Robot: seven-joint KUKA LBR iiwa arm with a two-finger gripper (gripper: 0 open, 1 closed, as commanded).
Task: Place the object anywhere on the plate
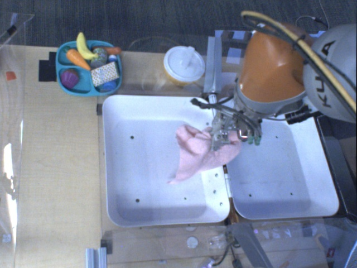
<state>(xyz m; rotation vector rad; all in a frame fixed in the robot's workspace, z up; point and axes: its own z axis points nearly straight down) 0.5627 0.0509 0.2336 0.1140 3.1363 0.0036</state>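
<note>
A crumpled pink cloth point(195, 152) lies in the right part of the left white bin point(134, 166), and its right edge reaches over the divider between the bins. My gripper point(218, 140) reaches down from the orange-banded wrist and is shut on the cloth's upper right part, with fabric bunched around the fingers. From there a pointed tail of cloth trails down to the left. The blue divided plate point(60, 78) sits on the bench at the far upper left, well away from the gripper. It holds toy food: a banana, a carrot and other pieces.
A white lidded cup point(184, 65) stands just behind the left bin. The right bin point(284, 175) lies under the arm. A metal post point(211, 66) rises between the bins at the back. Bare wooden bench point(50, 166) stretches left of the bins.
</note>
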